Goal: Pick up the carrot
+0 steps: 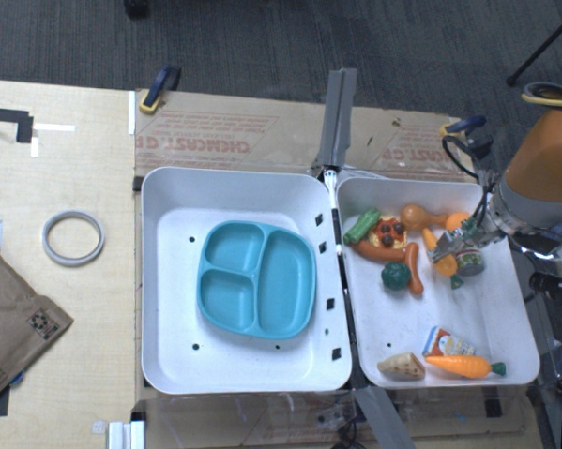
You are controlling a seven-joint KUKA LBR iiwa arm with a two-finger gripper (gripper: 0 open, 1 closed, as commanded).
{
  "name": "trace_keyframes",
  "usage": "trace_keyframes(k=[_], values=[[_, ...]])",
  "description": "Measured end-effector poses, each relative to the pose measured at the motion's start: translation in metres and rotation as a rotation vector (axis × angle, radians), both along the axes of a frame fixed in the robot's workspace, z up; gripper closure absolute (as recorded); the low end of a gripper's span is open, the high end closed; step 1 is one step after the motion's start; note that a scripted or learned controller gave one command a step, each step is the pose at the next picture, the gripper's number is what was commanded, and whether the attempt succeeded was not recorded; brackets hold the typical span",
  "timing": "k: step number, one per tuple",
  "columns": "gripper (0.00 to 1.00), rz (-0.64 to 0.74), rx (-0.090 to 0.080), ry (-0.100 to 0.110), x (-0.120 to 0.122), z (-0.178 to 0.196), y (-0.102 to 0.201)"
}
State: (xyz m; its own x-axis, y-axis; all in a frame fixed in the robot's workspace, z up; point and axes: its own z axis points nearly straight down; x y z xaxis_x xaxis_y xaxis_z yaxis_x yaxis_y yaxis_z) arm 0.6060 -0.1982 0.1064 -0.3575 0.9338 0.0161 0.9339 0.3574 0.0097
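The carrot is orange with a green top at its right end. It lies flat near the front right corner of the right bin, beside a small carton. My gripper is low over a cluster of toy food at the back of that bin, well behind the carrot and apart from it. The grey arm with its orange band comes in from the upper right. Small orange pieces and a green-grey lump sit right under the gripper.
Around the gripper lie a green vegetable, a pizza slice, an orange ball, a red sausage and a dark green piece. A bread wedge sits left of the carrot. The left bin holds a blue divided plate.
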Motion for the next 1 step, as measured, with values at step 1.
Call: trace_keyframes(k=[1], values=[[1.00,-0.212,-0.020,0.008,-0.0045,0.1179,0.0278]])
